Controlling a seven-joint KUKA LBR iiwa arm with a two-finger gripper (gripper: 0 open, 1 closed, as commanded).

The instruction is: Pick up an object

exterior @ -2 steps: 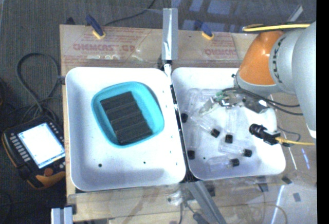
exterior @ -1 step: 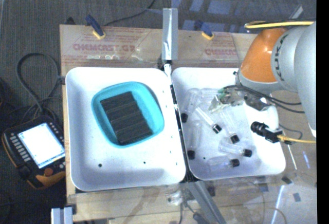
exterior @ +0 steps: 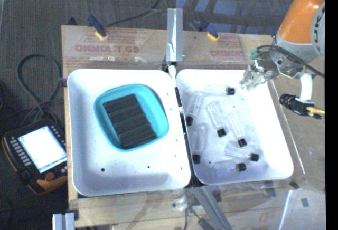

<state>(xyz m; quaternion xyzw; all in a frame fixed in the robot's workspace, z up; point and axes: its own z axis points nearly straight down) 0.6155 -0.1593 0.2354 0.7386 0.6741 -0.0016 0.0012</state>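
step: bring the tool [exterior: 252,79] straight down over one vial [exterior: 215,89], away from the others | vials: clear, small, black caps, lying loose in the right bin [exterior: 285,142] | tool: above that bin's far right corner, holds nothing, can't tell how wide it's open

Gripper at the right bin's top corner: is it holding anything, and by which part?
Nothing visibly held. The gripper hovers over the right bin's upper right corner, with the clear vials lying below on its floor.
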